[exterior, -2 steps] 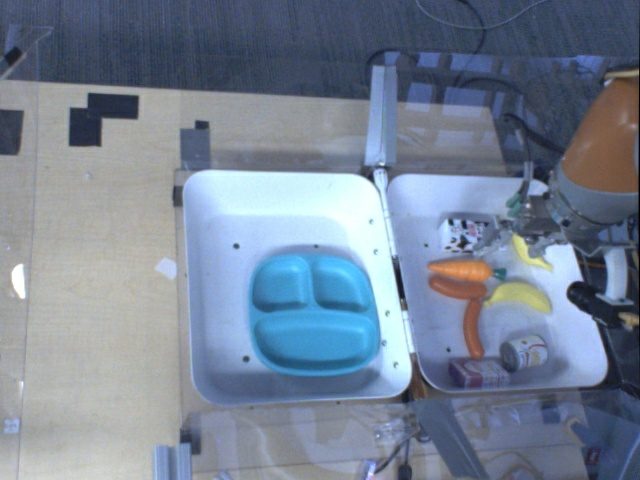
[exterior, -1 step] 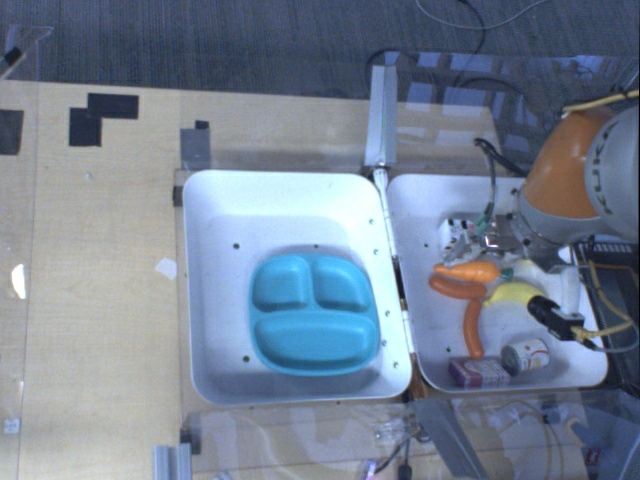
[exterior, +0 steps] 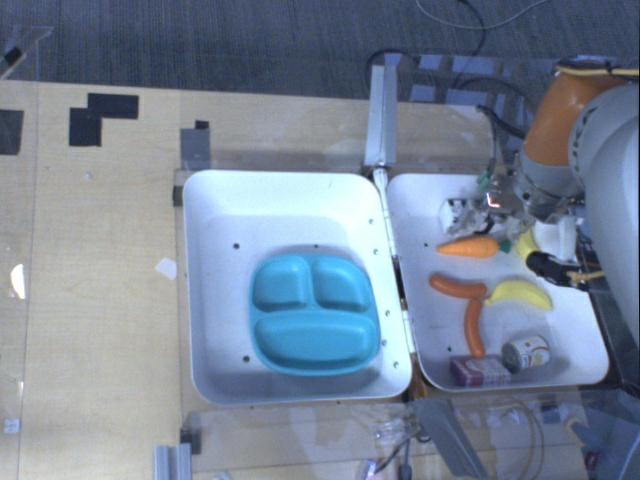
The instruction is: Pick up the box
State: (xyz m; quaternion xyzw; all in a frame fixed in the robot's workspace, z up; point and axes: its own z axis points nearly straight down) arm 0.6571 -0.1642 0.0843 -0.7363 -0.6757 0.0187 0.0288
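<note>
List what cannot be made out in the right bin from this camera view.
- Box: too small; its print is unreadable.
- Can: label blurred.
- Yellow item beside the carrot: partly covered by the arm; its kind is unclear.
- Right bin: far right corner hidden by the arm.

The left bin (exterior: 215, 268) holds a blue divided plate (exterior: 315, 313). In the right bin (exterior: 425, 338), the claw (exterior: 468, 214) is at the far end just beside a carrot (exterior: 468, 250). It is well apart from the purple box (exterior: 478, 371), which lies at the near edge next to a can (exterior: 526, 352).
</note>
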